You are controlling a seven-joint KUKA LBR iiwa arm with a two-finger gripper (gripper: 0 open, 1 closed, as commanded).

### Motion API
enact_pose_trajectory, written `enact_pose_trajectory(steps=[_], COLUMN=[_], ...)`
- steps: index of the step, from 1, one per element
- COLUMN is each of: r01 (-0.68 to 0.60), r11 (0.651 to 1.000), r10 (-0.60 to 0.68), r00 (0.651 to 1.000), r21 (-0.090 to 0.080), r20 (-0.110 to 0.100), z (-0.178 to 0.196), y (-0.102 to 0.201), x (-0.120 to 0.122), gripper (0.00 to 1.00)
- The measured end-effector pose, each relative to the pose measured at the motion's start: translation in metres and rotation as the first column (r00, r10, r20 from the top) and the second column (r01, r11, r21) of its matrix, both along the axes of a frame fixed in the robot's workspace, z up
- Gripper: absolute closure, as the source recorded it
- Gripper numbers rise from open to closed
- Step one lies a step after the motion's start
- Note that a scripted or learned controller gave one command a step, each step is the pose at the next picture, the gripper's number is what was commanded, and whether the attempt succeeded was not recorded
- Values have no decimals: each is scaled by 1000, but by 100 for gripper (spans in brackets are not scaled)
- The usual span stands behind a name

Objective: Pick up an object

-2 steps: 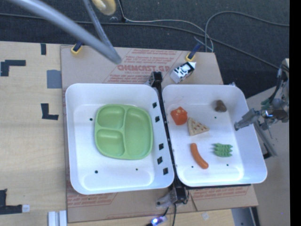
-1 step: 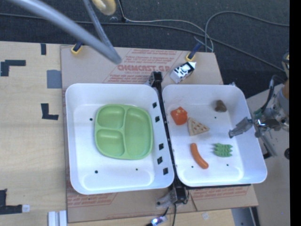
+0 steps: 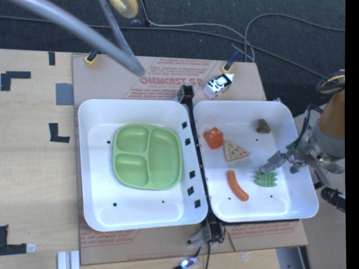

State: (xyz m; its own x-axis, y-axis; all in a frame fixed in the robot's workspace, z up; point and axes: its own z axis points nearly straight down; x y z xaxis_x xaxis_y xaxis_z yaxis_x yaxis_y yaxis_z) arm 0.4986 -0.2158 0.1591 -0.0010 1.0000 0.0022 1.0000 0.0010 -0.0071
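Observation:
The right bin [image 3: 303, 206] holds several small items: a red chunk [image 3: 213, 138], a tan triangular wedge [image 3: 235, 151], a brown lump [image 3: 262, 126], an orange sausage-shaped piece [image 3: 237, 185] and a green spiky piece [image 3: 267, 179]. My gripper [image 3: 277, 164] reaches in over the bin's right wall. It hangs low, just above and slightly right of the green spiky piece. I see nothing held in it. The arm's grey wrist and orange band [image 3: 336, 114] stand beyond the bin's right edge.
The left bin [image 3: 95, 206] holds a green divided plate [image 3: 148, 156]. A black divider with clips [image 3: 193, 150] runs between the bins. Cables cross the dark floor behind. A grey pole [image 3: 84, 24] slants over the top left.

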Motion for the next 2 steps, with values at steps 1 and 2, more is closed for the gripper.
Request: enact_pose_trajectory(steps=[1,2], r01=[0,-2], r11=[1000,1000], r10=[0,2], r00=[1000,1000], r21=[0,-1], r20=[0,9], z=[-65,-49], y=[-1,-1], x=[-1,2], gripper=[0,100])
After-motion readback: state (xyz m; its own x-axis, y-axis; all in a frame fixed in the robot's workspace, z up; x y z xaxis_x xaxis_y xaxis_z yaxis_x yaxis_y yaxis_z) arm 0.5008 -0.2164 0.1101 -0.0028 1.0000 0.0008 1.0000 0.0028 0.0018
